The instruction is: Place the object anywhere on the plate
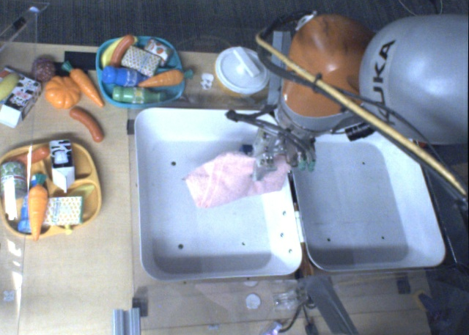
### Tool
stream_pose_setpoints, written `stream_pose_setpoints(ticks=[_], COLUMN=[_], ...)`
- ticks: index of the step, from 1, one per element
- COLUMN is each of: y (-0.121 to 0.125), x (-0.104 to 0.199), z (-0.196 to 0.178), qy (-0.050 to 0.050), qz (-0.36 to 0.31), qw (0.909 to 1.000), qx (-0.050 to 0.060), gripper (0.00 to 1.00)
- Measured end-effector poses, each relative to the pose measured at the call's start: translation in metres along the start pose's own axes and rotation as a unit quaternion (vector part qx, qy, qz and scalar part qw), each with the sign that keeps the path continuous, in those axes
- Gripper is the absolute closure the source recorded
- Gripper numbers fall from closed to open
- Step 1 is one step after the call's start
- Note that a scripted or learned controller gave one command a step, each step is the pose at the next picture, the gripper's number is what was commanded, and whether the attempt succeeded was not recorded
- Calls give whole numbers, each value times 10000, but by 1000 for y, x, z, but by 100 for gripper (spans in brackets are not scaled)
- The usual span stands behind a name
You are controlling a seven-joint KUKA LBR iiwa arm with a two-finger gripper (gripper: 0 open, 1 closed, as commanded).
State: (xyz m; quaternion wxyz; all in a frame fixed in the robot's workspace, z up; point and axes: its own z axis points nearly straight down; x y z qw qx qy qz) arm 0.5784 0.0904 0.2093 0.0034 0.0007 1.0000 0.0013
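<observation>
From the camera fixed above, looking down at a slant, two shallow white bins sit side by side on a pale wooden worktop (110, 267). The left bin (168, 238) holds a crumpled pink cloth (223, 179), lying a little right of the bin's middle and reaching toward the wall it shares with the right bin (381, 238).

The grey arm (410, 70) comes in from the right, its orange band (326, 55) sitting above the wrist. The gripper (271, 161) hangs over the right end of the cloth, close to the dividing wall. Its fingers (262, 159) point down onto the cloth's right edge, and the pink fabric appears to rise up around them there (whether they are apart, together, or pinching the cloth cannot be made out from this angle). The rest of the cloth spreads left and slightly downward from the fingers, flat on the bin floor.

Left of the bins, on the worktop, stand a blue bowl (110, 95) and a yellow basket (91, 179), both heaped with toy food. A small orange pumpkin (60, 93) and a red sausage (88, 124) lie loose between them. Behind the left bin sits a white lidded cup (240, 70).
</observation>
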Motion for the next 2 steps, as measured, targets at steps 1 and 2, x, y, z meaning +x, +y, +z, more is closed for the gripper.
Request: stream_pose_setpoints(ticks=[1,2], y=[49,48], x=[-18,-18], z=[-12,-13], qy=[-1,-2], qz=[-9,-7], qw=[10000,10000], qx=[-3,-4], gripper=[100,0])
